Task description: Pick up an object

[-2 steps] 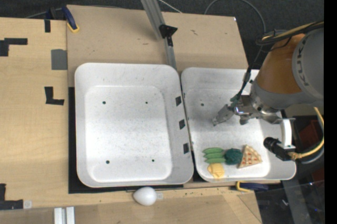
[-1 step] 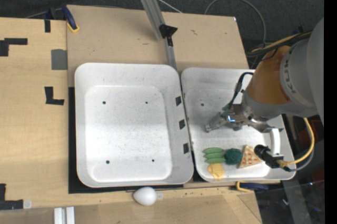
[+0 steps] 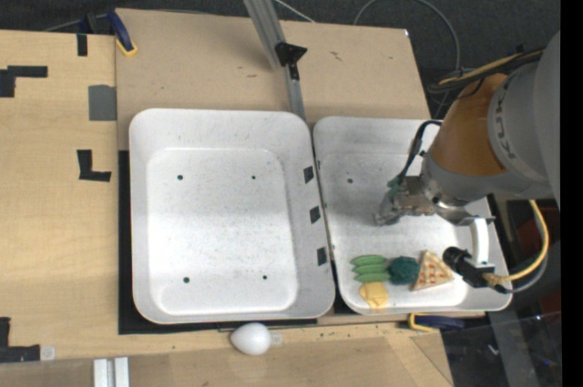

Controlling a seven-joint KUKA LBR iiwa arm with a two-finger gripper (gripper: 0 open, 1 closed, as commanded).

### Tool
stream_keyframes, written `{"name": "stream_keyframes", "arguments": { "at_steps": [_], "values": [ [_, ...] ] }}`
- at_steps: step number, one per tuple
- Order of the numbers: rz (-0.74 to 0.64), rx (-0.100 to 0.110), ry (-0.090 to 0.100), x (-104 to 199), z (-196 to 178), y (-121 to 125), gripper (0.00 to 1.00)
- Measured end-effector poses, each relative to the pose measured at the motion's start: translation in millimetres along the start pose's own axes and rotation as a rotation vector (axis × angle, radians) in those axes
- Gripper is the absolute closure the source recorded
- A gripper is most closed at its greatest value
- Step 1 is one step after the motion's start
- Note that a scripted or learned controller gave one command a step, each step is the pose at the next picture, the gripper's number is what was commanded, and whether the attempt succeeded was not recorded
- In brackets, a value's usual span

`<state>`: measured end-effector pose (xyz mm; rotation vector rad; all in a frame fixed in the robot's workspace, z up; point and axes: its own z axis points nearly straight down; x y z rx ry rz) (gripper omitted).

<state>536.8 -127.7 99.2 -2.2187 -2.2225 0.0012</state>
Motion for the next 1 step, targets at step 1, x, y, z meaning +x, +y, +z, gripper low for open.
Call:
{"name": "stream_keyframes", "arguments": {
  "at_steps": [1],
  "values": [
    [0.001, -0.004, -0.001, -2.9, -42.2, 0.1, 1.0]
  ]
}}
